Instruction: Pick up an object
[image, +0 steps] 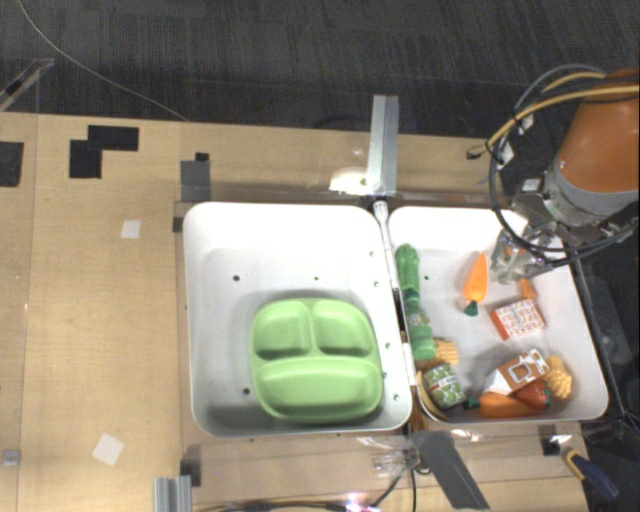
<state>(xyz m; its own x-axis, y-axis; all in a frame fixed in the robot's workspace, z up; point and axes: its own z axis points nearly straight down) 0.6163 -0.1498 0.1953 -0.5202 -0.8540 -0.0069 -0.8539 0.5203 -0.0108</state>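
Observation:
My gripper (513, 262) hangs low over the upper right part of the right bin (590, 330), under the orange-banded wrist (600, 140). Just left of it lies a small orange carrot (476, 279) with a green tip. A small orange piece (527, 288) lies just below the gripper, and below that a red and white box (517, 319). I see nothing held in the gripper.
The right bin also holds a long green vegetable (407, 272) along its left wall, a corn cob (432, 347), a green packet (441, 386), an orange and white carton (521, 370), a yellow piece (559, 378) and a second carrot (505, 404). A green divided plate (315, 357) sits in the left bin (230, 250).

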